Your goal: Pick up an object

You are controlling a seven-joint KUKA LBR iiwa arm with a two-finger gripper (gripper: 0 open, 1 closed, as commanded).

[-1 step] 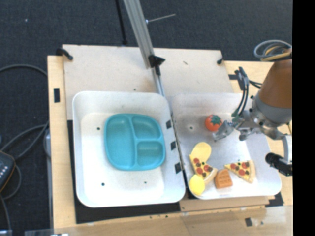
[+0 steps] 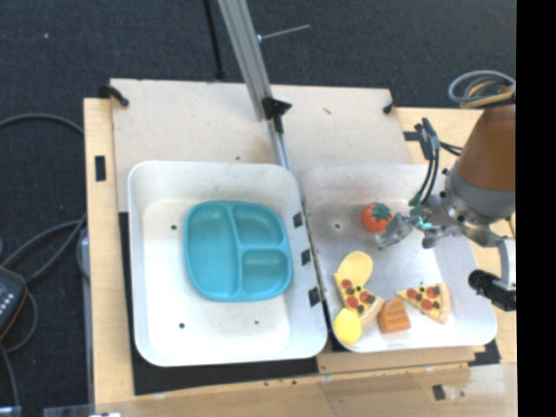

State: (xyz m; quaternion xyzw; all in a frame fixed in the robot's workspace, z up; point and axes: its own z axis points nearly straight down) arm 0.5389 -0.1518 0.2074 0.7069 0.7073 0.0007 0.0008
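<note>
Left half of the frame: a shallow white plastic bin (image 2: 156,337) on the pale wooden surface (image 2: 182,120), carrying a turquoise plastic tray with three compartments (image 2: 236,251). Broad, flat and smooth; probably light but awkward to pinch except at its raised rim.

Right of centre: a second shallow white bin (image 2: 347,189) touching the first, holding the likelier candidates. Lower left of this bin: a pale yellow slab-shaped toy (image 2: 356,268), just below it a toy pizza slice with red dots (image 2: 358,298), and at the bin's lower corner a round yellow toy piece (image 2: 347,326). All three crowded together, touching or nearly so; hard to take singly. Just right of these, an orange wedge-shaped toy block (image 2: 394,317), and beside that a second toy pizza slice (image 2: 427,301). Flat pieces, likely light, stiff plastic; little height to catch between fingers.

Upper middle of this bin: a small red toy tomato with a green top (image 2: 376,217), standing apart from the rest. Judged the best target: rounded, light, probably hard and a bit slippery, so best gripped across its widest middle, not near the top.

Just right of the tomato: the grey two-fingered tool (image 2: 401,230), low over the bin, close beside the tomato with nothing seen between its fingers. Spread or pressed together: cannot tell.
</note>
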